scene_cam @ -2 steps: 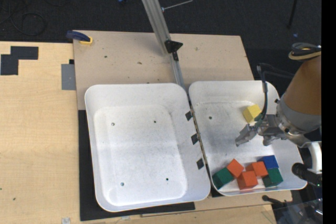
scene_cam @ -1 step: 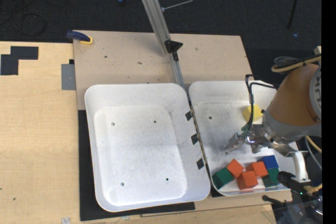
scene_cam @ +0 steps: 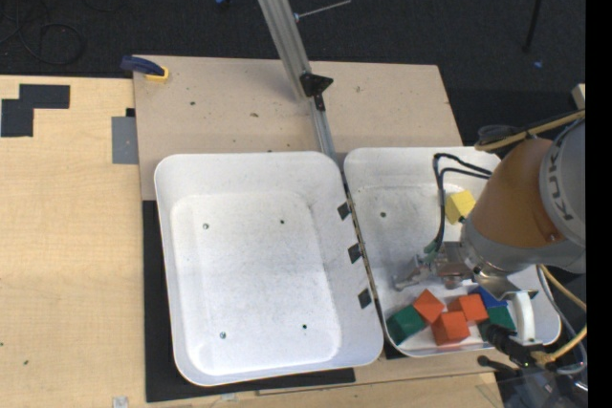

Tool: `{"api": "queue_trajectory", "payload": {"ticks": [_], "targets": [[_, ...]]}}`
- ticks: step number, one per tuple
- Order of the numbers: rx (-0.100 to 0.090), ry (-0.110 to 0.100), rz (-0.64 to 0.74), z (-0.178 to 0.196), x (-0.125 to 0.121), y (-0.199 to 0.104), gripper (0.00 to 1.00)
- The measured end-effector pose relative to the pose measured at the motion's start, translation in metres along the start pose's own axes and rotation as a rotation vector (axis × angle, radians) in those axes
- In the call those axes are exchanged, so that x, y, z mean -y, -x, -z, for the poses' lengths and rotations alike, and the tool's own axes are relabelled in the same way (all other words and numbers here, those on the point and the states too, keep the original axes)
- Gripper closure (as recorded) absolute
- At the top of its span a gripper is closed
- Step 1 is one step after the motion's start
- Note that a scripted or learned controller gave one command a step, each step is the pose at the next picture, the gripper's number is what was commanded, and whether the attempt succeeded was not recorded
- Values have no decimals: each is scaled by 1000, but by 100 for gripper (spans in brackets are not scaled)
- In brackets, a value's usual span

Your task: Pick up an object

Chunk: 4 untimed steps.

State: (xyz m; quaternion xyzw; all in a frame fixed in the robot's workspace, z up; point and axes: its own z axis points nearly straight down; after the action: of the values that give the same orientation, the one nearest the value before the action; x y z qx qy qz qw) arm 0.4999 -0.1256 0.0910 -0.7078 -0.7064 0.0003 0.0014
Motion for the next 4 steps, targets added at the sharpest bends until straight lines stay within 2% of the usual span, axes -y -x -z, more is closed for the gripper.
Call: {"api": "queue_trajectory", "payload": {"ticks": [1,3,4], "targets": [[-2,-1,-7,12,0,1,100],[2,5,3,133,2,-6,100],[2,4,2,176,-3,-4,100]]}}
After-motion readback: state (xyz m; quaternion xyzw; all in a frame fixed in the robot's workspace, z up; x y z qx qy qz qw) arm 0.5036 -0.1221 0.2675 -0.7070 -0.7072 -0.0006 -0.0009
